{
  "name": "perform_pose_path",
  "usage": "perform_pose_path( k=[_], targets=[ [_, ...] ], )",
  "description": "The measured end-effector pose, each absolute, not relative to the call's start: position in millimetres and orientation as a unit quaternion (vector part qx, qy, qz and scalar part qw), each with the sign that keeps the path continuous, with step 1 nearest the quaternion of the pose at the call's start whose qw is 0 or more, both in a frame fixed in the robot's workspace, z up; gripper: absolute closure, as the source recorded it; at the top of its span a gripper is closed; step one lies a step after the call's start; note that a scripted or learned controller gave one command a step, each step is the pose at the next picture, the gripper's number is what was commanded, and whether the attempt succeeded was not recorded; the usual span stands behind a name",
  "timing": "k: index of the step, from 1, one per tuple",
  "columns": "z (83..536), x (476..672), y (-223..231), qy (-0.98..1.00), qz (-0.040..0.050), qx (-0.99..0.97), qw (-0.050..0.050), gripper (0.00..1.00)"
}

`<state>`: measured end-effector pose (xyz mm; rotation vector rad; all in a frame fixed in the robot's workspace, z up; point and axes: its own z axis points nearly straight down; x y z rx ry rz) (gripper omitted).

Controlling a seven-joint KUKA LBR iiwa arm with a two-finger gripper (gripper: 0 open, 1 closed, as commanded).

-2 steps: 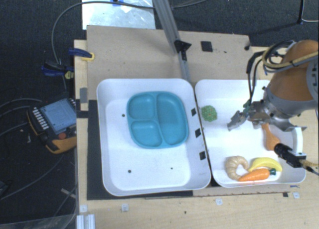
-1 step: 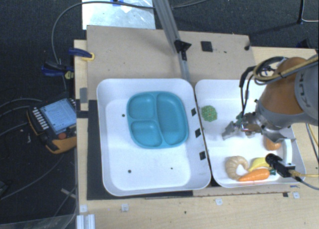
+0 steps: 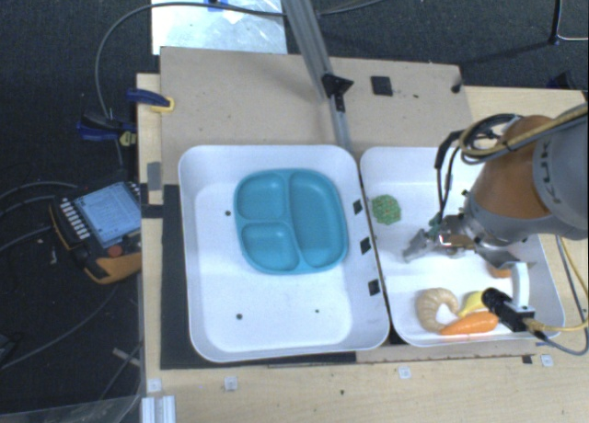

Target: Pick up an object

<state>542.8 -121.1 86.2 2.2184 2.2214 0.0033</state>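
Your left bin [image 3: 207, 320] carries a blue divided plate [image 3: 291, 220] near its middle. In the right bin [image 3: 405, 159] a green ball [image 3: 386, 209] lies at about ten o'clock, and a beige curl [image 3: 435, 306], a yellow piece [image 3: 473, 301] and a carrot [image 3: 471, 324] crowd together at six. The gripper [image 3: 421, 245] hangs over bare floor between them, jaws seemingly spread, pinching nothing. You're at the approach: choose one target, centre above it, then descend.
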Motion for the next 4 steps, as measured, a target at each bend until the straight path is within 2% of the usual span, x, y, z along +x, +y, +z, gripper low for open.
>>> perform_pose_path(
  k=[1, 2, 3, 4],
  targets=[
    [99.7, 545.7, -121.4, 0.708, 0.0037, 0.707, 0.005, 1.0],
    [149.3, 551.7, -112.7, 0.709, 0.0015, 0.705, 0.002, 1.0],
    [195.8, 545.5, -109.9, 0.709, 0.0013, 0.705, 0.002, 1.0],
    [239.6, 549.8, -111.8, 0.709, 0.0019, 0.705, 0.003, 1.0]
  ],
)
